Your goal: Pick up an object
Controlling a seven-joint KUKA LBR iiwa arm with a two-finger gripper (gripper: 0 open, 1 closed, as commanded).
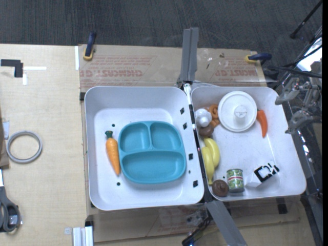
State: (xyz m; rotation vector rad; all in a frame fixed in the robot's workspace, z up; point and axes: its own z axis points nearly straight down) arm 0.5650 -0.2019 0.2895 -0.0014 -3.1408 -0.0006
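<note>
A blue divided plate (152, 152) lies in the left bin (97, 106), a carrot (113, 152) just beside its left edge. The right bin (287, 152) holds a white lid (238, 111), banana (210, 155) and green can (235, 181).

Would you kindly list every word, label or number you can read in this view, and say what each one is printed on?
Red lettering on the cardboard sheet behind the left bin: upside down and blurred, not readable.
Red lettering on the cardboard behind the right bin: likewise unreadable.
Label on the small green can: too small to read.
Black-and-white block: a pattern, no legible text.
</note>
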